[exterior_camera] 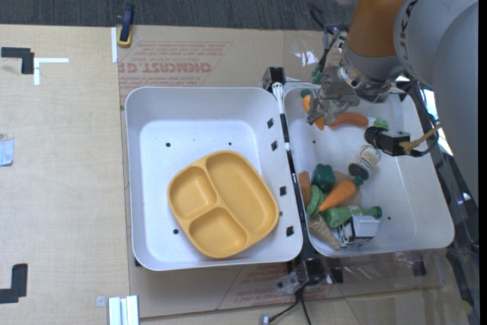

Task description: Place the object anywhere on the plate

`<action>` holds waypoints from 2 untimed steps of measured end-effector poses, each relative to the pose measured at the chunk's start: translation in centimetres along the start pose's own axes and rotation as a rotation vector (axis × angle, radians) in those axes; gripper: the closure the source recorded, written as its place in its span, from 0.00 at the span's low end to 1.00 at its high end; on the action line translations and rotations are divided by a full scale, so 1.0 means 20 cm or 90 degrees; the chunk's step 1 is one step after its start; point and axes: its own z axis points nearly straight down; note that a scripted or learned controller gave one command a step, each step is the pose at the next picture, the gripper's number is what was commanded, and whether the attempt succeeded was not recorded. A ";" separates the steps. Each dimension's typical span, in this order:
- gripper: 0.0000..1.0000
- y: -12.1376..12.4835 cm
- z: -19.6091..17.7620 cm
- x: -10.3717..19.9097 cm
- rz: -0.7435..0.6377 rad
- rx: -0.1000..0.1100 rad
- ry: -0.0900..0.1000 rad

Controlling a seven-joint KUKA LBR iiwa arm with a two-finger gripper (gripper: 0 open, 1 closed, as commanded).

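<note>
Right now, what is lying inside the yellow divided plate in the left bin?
The yellow plate sits in the left bin, and its three compartments hold nothing. The bin floor beneath it is covered. The gripper hangs over the right bin.

Two bins side by side on bench [61, 186]. Left bin [144, 164]: divided plate [221, 203] lying in its near half. Right bin [426, 186]: gripper [319, 112] over far-left corner, carrot-shaped piece [351, 119] just beside it. Small jar [364, 162] at centre, tilted. Clutter of toy vegetables [332, 194] along near-left side, small box [363, 227] at its near end.
</note>
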 end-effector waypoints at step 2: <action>1.00 -0.54 0.24 0.92 -0.107 -0.023 -0.002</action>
